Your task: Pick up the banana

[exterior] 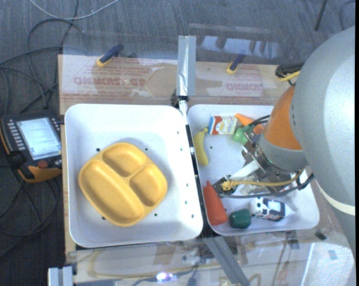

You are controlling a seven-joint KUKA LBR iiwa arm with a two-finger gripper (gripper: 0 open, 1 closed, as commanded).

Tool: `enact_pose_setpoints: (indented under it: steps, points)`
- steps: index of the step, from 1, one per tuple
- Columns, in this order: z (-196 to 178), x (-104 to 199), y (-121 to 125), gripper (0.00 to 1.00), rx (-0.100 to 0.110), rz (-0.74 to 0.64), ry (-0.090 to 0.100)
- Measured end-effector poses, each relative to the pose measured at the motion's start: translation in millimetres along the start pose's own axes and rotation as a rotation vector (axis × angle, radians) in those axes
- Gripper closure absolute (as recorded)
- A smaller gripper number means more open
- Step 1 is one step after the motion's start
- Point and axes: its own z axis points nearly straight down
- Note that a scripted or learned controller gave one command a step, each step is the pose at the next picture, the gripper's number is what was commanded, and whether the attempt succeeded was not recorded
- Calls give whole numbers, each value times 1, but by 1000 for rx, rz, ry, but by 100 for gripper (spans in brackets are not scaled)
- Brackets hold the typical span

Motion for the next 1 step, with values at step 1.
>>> enact_pose_setpoints:
  steps: [1]
  points:
    - [-26,1,-1,100,-1,161,0]
